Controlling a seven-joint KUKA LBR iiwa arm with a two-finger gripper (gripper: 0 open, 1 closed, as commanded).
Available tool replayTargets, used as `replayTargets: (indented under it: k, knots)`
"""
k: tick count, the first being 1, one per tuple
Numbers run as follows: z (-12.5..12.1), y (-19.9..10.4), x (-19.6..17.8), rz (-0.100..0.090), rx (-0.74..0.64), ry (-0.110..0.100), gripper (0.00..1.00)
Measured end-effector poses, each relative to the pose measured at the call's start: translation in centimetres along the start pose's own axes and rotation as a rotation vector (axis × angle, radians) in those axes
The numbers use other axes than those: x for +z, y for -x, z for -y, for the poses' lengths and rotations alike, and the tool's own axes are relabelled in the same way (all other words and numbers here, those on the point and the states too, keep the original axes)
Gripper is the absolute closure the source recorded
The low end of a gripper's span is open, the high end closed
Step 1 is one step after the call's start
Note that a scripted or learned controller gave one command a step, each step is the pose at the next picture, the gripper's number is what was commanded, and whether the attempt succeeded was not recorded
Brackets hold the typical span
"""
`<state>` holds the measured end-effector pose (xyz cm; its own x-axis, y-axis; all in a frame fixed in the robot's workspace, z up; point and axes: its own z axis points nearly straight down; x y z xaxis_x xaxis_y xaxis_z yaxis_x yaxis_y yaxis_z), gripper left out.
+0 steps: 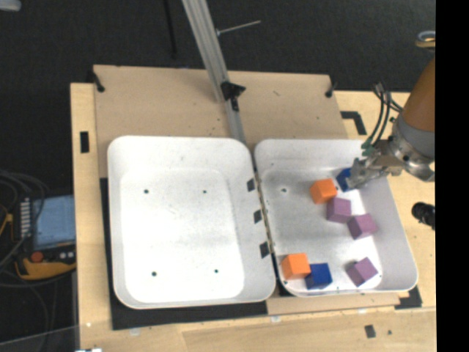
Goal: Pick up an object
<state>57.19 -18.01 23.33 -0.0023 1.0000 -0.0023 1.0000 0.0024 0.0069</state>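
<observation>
Two shallow white bins are set side by side on a pale wooden bench, with dark floor around it. The gripper (357, 173) is seen low over the upper right part of the right bin (293, 163), at the end of the grey arm (410, 134) with its orange band. Whether it is open or shut cannot be told — the tip is too small and blurred.

Just beside the tip, partly hidden under it, a blue block (342, 179) is seen; contact between them cannot be judged. Just to its left lies an orange block (322, 191). Below the gripper, two purple blocks are found near each other — one (338, 210) close under the orange block, the other (362, 225) a little further down and to the right. Well below, along the bin's near wall, a second orange block (296, 265) touches a second blue block (318, 276), and a third purple block (362, 270) lies apart to their right.

Far to the left of the gripper, the left bin (183, 218) is seen. A slanted metal rail (209, 50) rises behind the bins.
</observation>
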Motion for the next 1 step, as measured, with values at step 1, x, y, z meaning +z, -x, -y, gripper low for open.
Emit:
replayTargets:
  k: [1]
  knots:
    - [-0.14,0.14,-3.07,-0.001,-0.001,-0.002,1.00]
